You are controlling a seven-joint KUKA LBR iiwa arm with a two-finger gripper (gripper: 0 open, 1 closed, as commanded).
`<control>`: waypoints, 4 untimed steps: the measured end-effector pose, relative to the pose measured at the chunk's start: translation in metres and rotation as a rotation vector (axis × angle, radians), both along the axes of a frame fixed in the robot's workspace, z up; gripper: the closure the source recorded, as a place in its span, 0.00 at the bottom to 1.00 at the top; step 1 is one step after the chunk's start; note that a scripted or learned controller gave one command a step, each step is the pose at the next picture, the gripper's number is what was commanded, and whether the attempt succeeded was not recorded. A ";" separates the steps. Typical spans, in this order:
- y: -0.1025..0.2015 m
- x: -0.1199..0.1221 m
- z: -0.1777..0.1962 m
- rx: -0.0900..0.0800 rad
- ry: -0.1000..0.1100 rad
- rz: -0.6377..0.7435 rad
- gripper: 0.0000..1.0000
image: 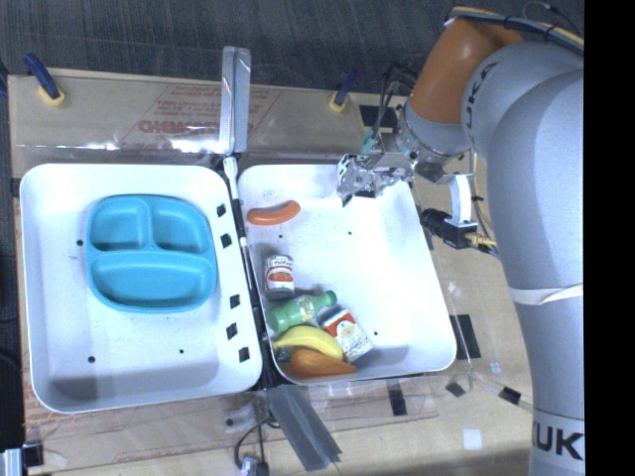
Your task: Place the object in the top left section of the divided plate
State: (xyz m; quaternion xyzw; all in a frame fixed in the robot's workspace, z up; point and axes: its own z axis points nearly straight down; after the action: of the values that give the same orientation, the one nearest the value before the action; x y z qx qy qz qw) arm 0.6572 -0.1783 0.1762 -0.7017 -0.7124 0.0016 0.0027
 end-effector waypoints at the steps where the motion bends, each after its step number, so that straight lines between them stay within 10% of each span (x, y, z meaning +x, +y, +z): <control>1: 0.069 -0.037 0.062 0.000 0.001 0.032 1.00; 2: 0.173 -0.024 0.012 -0.002 0.003 0.009 1.00; 3: 0.255 -0.001 0.085 -0.002 -0.001 0.024 1.00; 4: 0.318 -0.010 0.035 -0.002 0.002 0.124 1.00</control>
State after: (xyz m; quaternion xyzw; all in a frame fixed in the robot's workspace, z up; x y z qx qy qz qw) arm 0.6475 0.1401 0.2108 -0.6563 -0.7545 0.0033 0.0025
